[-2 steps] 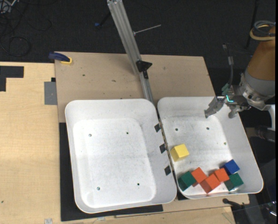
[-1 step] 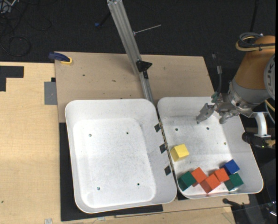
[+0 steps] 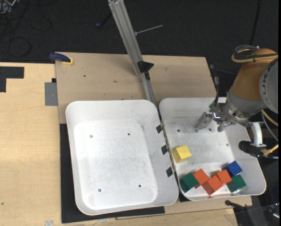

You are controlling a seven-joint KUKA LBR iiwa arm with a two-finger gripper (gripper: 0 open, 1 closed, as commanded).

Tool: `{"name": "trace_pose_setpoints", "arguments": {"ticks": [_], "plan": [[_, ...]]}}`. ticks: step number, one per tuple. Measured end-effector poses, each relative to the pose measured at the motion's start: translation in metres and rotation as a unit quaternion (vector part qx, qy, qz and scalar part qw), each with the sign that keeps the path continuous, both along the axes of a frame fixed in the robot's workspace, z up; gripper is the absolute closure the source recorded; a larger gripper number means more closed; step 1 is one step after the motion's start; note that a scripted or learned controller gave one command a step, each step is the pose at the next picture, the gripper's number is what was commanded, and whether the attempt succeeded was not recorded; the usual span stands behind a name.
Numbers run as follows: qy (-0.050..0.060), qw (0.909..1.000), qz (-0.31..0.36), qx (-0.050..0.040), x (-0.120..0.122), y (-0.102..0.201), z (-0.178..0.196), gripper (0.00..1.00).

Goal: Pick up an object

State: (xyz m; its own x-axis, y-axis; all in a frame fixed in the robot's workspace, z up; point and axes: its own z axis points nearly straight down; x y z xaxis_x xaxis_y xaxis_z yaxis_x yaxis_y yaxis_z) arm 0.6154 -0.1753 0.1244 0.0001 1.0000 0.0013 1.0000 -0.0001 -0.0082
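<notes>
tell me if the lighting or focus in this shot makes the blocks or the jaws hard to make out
Camera view: even, soft light, no harsh glare on the right bin; the yellow block and the clustered blocks read clearly with short shadows. The gripper is small and slightly soft, so the state of its jaws cannot be told. The background above the bench is dark.

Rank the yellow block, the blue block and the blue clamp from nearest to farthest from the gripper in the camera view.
From the gripper:
1. Yellow block, lower left of it, in the same right bin.
2. Blue block, lower right, near the bin's front.
3. Blue clamp, far left, at the bench's back corner.
</notes>
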Motion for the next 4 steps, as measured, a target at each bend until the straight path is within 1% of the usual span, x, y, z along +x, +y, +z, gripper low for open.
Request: {"name": "trace_pose_setpoints", "arguments": {"ticks": [1, 2, 3, 4], "plan": [[-0.003, 1.0, 0.0, -0.0003, 0.0, 0.001, -0.035, 0.0], [-0.003, 1.0, -0.001, -0.0002, 0.0, 0.0, -0.024, 1.0], [-0.006, 1.0, 0.001, -0.0009, 0.004, 0.0, 0.04, 1.0], [-0.006, 1.0, 0.001, -0.001, 0.005, -0.001, 0.084, 1.0]]}}
